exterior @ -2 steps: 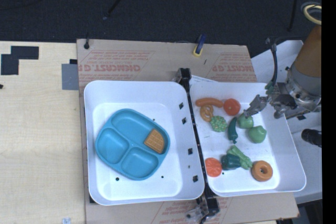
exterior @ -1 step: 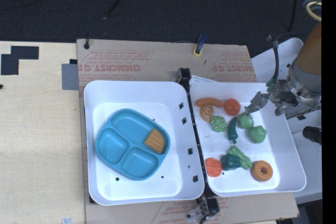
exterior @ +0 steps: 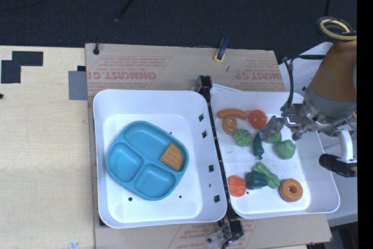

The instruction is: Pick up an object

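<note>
Gripper (exterior: 274,129) low in right bin (exterior: 326,198), grip state unclear. Green pepper (exterior: 285,149) just right-below it, teal piece (exterior: 258,147) left-below (both near).

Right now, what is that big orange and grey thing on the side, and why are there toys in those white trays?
That is a robot arm reaching in from the right. One camera looks down from above at a slant. At the arm's end is a gripper, like a small hand, hanging over the right bin. That bin holds play food: a tomato, a pretzel, a sausage, broccoli, a green pear and a donut. The left bin holds a blue plate with a waffle piece on it. I can't tell whether the gripper holds anything yet.
</note>
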Motion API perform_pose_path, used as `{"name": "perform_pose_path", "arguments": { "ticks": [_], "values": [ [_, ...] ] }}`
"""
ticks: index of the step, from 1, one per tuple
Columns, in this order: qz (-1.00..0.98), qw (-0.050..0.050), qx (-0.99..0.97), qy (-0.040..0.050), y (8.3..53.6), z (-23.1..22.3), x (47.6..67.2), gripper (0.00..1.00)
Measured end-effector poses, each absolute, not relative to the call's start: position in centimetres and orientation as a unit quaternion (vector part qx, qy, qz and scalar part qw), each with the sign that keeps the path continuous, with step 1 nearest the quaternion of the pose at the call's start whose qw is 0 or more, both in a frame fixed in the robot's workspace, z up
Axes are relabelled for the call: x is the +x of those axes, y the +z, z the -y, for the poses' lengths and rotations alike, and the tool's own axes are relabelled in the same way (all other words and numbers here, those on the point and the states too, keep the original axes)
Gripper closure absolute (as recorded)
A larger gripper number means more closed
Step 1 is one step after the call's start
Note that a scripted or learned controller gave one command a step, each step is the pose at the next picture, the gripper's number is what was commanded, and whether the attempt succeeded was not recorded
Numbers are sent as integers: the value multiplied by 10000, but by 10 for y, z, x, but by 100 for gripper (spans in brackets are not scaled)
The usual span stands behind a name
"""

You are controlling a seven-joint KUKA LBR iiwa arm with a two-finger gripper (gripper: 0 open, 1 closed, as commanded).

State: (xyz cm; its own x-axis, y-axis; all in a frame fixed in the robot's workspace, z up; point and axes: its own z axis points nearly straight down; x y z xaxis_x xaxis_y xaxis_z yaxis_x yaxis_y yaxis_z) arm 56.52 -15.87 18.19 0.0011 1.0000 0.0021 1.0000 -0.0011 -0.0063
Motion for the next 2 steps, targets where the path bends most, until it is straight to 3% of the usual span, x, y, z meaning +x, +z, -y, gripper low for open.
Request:
{"name": "perform_pose_path", "arguments": {
  "ticks": [2],
  "values": [
    [7072, 25, -7070, 12, 85, 146, 559, 0]
  ]
}}
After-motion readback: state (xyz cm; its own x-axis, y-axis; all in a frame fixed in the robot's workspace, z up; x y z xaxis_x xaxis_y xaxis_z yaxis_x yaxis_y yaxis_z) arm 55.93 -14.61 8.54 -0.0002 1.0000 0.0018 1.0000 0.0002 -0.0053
